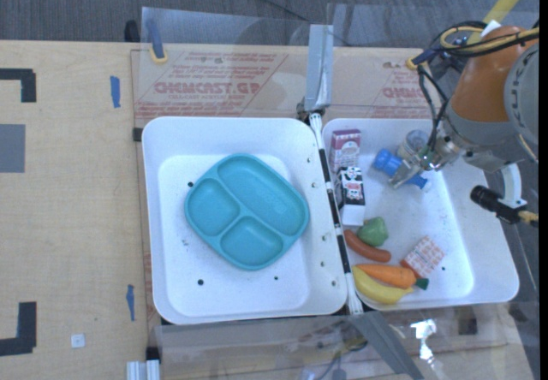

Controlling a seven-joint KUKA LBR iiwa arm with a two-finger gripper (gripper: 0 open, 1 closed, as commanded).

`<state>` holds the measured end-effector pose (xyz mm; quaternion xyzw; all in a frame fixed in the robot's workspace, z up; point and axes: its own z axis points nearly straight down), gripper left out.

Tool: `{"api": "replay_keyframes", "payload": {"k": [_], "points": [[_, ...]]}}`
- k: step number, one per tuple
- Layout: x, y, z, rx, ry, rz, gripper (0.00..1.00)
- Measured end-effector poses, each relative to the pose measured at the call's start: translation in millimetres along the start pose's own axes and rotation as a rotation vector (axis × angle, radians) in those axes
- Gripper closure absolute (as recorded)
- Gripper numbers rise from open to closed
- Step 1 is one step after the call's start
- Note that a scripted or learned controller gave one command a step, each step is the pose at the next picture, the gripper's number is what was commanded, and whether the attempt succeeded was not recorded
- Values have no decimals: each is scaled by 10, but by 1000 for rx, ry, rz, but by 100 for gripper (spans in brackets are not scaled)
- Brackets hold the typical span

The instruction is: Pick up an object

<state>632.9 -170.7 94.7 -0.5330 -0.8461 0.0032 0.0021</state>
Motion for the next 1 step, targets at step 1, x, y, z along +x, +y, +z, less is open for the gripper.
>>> {"api": "replay_keyframes", "payload": {"k": [1], "points": [[452,87,-1593,-7,-1,133,100]]}}
